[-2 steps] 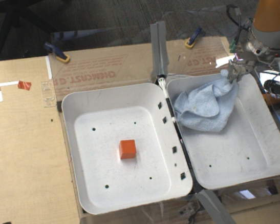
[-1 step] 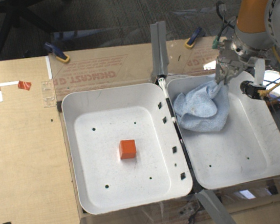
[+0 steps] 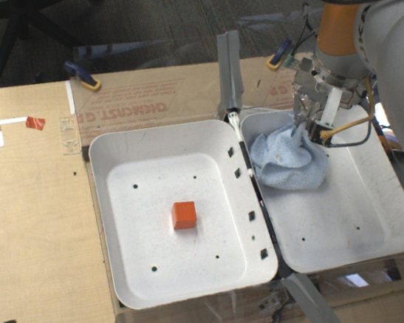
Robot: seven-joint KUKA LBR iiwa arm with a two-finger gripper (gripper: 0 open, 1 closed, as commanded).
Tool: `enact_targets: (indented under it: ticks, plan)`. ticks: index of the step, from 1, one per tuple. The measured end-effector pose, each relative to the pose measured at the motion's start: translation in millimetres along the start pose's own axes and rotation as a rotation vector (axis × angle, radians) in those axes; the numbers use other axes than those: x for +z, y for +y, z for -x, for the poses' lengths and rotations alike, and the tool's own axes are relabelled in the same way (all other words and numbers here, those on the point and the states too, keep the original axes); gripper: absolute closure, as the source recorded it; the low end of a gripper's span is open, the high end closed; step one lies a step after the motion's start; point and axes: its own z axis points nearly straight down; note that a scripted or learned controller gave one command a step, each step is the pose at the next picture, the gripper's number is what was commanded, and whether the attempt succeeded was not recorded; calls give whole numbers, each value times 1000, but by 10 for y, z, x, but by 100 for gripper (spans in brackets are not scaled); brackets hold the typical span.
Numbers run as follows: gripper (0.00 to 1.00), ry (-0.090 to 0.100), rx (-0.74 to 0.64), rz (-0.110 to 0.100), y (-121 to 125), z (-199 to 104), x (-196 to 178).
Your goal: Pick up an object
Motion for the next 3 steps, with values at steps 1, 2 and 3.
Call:
enact_targets:
  ticks: [1, 2, 3]
  plan:
    - [100, 0, 389, 1, -24, -80, -76]
    - [100, 0, 732, 1, -60, 4, -474]
    - [100, -1, 576, 1, -149, 92, -981]
